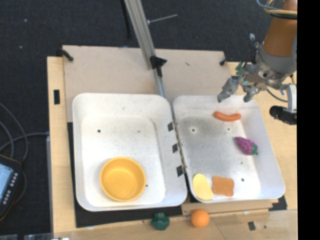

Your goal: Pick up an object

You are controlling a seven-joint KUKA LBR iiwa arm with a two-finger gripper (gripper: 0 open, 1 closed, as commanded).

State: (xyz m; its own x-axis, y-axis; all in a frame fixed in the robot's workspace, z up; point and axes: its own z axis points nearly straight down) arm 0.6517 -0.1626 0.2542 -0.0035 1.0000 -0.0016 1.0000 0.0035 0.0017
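Note:
My gripper (236, 94) hangs over the far edge of the right bin (270, 181), fingers spread open with nothing between them. Just below it in that bin lies an orange-red sausage (227, 116). Further toward the front are a bunch of purple grapes (245, 145), an orange block (223, 186) and a pale yellow oval piece (202, 186) at the bin's near edge. A yellow bowl (122, 178) sits in the left bin (87, 109), at its front.
An orange ball (200, 218) and a small green object (160, 221) lie on the bench in front of the bins. A slanted metal rail (142, 34) rises behind the divide between the bins. Cables lie at the far left.

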